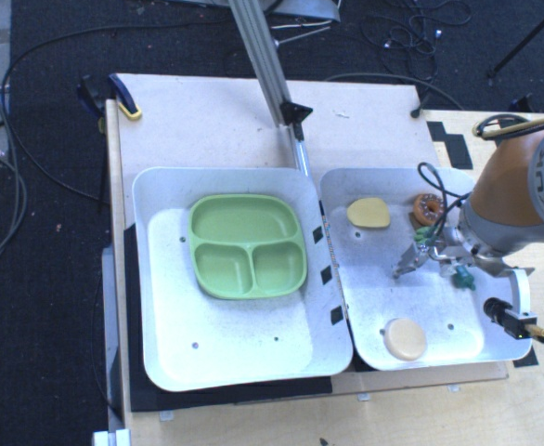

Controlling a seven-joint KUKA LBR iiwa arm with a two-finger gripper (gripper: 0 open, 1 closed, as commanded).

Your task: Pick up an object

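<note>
The arm [518,193] reaches in over the right bin [365,342], and its pincer [408,264] hangs low above the bin's bare middle; the fingers look slightly parted with nothing between them, though at this slant and size I cannot be sure.

Three candidates lie in that bin: a yellow oval piece [369,214] near the far wall, just beyond and to the left of the fingertips; a pale round piece [406,338] near the front wall, well apart from them; and a brown ring-shaped piece [428,210] close under the wrist, partly tangled in view with the cable. The left bin [161,342] carries a green divided plate [249,245], away from the arm's reach for now.

The trouble from here, as I judge it: the pincer sits over bare floor between the pieces, so a descent and squeeze at this spot would catch nothing; a sideways correction toward the yellow piece could nudge it against the wall instead of straddling it; its low, rounded shape may also slip out of a shallow pinch; the brown ring is crowded by the wrist hardware, so a clean approach there looks awkward.
</note>
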